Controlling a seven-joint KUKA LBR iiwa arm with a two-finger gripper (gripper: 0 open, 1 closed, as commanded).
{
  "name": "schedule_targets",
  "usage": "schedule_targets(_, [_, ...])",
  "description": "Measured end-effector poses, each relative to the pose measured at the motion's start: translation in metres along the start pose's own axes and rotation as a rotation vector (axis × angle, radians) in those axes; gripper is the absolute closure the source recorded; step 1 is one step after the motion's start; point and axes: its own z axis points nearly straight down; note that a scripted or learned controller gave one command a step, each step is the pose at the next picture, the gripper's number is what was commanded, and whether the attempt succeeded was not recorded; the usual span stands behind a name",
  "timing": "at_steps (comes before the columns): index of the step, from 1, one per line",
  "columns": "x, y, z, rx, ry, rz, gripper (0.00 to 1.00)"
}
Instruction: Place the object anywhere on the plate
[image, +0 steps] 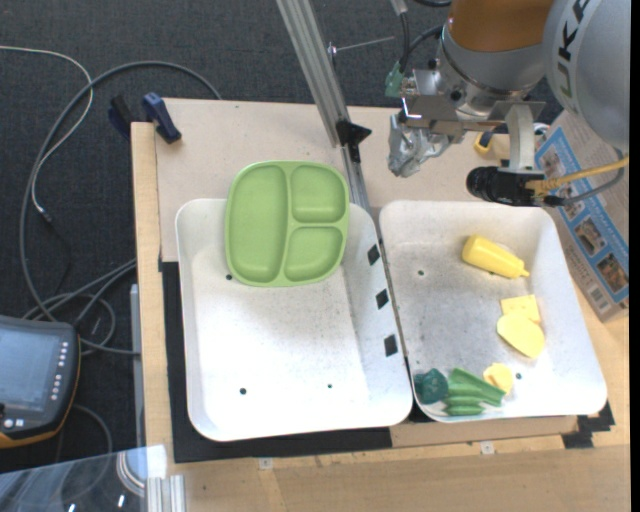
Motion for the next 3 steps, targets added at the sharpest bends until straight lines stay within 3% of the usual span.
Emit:
schedule_targets(1, [0.0, -0.002, 0.005, 0.012, -0.002, 0.001, 0.0])
schedule_targets(2, [0.107, -0.013, 0.133, 0.023, 0.0, -0.005, 0.0])
schedule_targets(3, [0.107, 0.059, -0.02, 0.0, 0.001, 0.0, 0.0])
